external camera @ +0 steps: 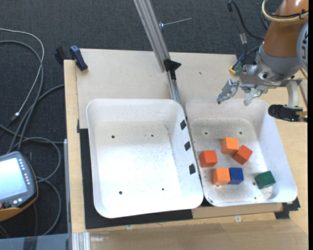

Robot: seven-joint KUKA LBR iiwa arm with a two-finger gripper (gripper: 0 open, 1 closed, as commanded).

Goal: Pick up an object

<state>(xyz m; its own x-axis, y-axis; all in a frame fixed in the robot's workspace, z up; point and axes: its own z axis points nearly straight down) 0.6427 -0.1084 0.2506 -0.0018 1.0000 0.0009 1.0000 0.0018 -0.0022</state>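
You look down on a pale wooden bench (127,73) standing on dark carpet (29,19). Grey cables (29,88) loop across the floor at left, near a handheld control pendant (14,183). A blue clamp (78,57) grips the bench's far corner, and an aluminium rail (154,36) slants overhead.

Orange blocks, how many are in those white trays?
4, all in the right bin: one at the back, one beside it, tilted, one left, one in front touching the blue block.

A robotics lab: an industrial arm (283,39) reaches over a plywood counter (122,73) with two white bins (98,117), beside loose cables (29,97) and a teach pendant (14,180) on dark carpet (29,14).
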